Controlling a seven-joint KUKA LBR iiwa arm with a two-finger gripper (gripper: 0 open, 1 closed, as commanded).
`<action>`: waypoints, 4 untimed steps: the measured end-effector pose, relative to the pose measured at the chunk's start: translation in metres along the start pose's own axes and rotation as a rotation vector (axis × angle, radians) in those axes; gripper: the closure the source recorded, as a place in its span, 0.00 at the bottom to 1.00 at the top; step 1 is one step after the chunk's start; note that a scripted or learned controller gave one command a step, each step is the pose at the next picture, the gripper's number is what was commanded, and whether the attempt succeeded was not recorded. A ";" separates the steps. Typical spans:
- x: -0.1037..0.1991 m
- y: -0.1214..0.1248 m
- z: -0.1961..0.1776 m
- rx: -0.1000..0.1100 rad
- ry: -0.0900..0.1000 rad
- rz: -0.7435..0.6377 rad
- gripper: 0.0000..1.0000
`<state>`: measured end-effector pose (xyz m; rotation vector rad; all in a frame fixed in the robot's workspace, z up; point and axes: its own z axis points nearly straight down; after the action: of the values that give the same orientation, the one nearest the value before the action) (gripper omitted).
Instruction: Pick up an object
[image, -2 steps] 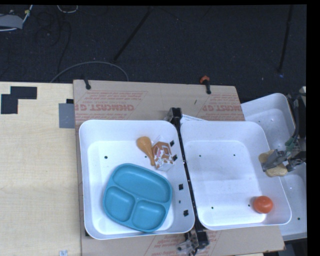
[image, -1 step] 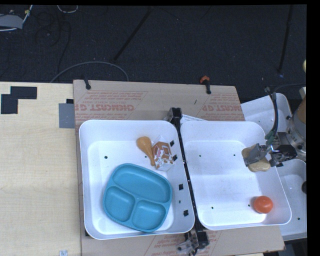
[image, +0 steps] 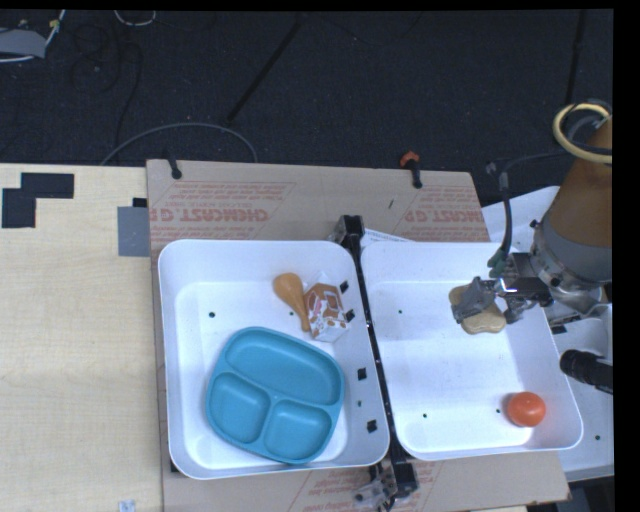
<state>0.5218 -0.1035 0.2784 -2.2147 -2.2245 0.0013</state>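
1. From my remote station I find the hand (image: 478, 306) over the right bin (image: 440, 262), toward its 2 o'clock corner, with the arm (image: 585, 215) entering from 3 o'clock.
2. A small tan lump (image: 486, 322) sits directly at the fingertips. It appears to lie between the fingers, but I cannot confirm that they have closed on it, nor how wide they stand; I record the hand's state as undetermined.
3. I also cannot tell whether the lump rests on the bin floor or has left it.
4. Handling judgement, tan lump: rounded, small, likely light and smooth. I would take it across its narrower width, at mid-body, since a grip near an end may squeeze it out.
5. An orange ball (image: 524, 408) lies at 5 o'clock in the same bin, well apart from the hand. Judged light, firm and prone to rolling; it needs a centred grip across its middle.
6. The left bin (image: 185, 300) holds a blue divided plate (image: 275, 394) at 6 o'clock, judged stiff and too broad except by the rim.
7. At that bin's 1 o'clock lie a wooden spoon (image: 293, 294) and, touching it, a crinkled wrapped packet (image: 326, 309), judged soft and slippery.
8. Both bins rest on a cardboard sheet (image: 300, 205) on the worktop (image: 70, 330).
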 end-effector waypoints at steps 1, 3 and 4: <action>0.049 0.015 0.001 0.000 0.000 0.000 1.00; 0.154 0.045 0.037 0.002 -0.001 0.001 1.00; 0.207 0.051 0.034 0.000 -0.002 0.000 1.00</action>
<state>0.5718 0.1036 0.2443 -2.2154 -2.2250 0.0034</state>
